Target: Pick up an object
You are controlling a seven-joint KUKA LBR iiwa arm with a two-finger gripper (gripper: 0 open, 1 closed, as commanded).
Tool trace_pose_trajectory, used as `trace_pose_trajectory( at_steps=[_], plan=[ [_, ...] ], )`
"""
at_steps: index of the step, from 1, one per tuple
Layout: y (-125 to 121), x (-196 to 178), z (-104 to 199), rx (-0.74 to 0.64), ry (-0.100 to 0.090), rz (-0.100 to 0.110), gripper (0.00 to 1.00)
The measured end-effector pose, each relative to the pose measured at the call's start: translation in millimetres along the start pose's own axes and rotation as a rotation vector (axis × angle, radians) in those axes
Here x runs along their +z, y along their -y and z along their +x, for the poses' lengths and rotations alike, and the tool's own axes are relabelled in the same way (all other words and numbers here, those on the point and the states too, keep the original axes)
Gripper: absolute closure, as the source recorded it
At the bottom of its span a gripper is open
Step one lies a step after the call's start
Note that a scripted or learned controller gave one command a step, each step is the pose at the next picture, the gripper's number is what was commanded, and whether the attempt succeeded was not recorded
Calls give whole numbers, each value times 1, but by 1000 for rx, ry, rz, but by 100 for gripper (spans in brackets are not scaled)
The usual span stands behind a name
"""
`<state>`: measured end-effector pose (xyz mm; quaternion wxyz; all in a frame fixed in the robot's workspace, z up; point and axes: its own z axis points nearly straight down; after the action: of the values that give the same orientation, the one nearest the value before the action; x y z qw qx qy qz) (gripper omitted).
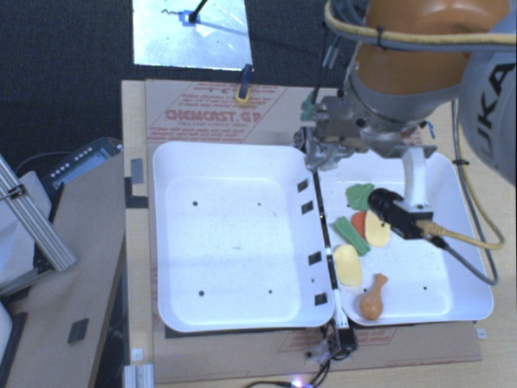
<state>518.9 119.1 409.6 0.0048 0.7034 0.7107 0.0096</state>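
The claw (321, 153), grip state unclear, hangs over the right bin's (454, 291) far-left corner, seemingly mid-approach; next it must drop onto the drumstick (371, 296) inside.

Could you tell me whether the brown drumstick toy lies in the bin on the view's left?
No, the brown drumstick toy lies in the right-hand bin, near its front edge.

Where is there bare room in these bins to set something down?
Left bin: bare from wall to wall. Right bin: free only right of the drumstick, toward its right wall. Crowded beside the divider: yellow pieces, green strip, arm overhead.
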Motion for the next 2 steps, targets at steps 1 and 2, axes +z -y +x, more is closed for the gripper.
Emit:
trace_pose_trajectory(
  at_steps=[1,2],
  plan=[
    [-13,-125,-5,5,3,3,100],
    [-14,-43,85,-2,6,26,100]
  ],
)
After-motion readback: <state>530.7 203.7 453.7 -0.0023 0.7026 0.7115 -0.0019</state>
